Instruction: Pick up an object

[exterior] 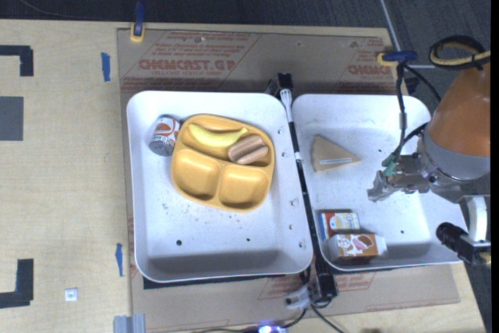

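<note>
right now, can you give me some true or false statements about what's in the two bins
1. The yellow tray lies in the left bin. True.
2. A hot dog lies in one of the tray's compartments. True.
3. The can stands in the right bin. False: it lies in the left bin, beside the tray.
4. The wedge is between the tool's fingers. False: it lies apart from the tool, on the floor of the right bin.
5. Two small cartons lie near the right bin's front edge. True.
</note>
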Available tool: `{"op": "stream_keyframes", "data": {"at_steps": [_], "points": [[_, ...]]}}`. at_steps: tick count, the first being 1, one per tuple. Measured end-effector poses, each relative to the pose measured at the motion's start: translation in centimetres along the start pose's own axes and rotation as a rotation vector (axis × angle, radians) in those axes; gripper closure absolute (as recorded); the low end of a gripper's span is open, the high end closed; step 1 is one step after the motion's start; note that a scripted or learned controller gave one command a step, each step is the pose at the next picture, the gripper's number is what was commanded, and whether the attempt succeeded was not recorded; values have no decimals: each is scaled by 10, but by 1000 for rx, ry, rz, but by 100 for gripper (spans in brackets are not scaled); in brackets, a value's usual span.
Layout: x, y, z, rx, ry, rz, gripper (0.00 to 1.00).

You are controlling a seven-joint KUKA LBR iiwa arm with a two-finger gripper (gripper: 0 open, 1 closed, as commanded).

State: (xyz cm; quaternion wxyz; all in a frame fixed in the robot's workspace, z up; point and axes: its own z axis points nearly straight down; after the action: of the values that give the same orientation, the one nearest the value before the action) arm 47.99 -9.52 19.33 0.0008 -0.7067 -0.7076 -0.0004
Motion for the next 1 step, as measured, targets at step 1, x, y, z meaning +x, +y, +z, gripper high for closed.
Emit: {"op": "stream_keyframes", "data": {"at_steps": [1], "points": [[-67, 23, 20, -3, -4, 1, 100]]}}
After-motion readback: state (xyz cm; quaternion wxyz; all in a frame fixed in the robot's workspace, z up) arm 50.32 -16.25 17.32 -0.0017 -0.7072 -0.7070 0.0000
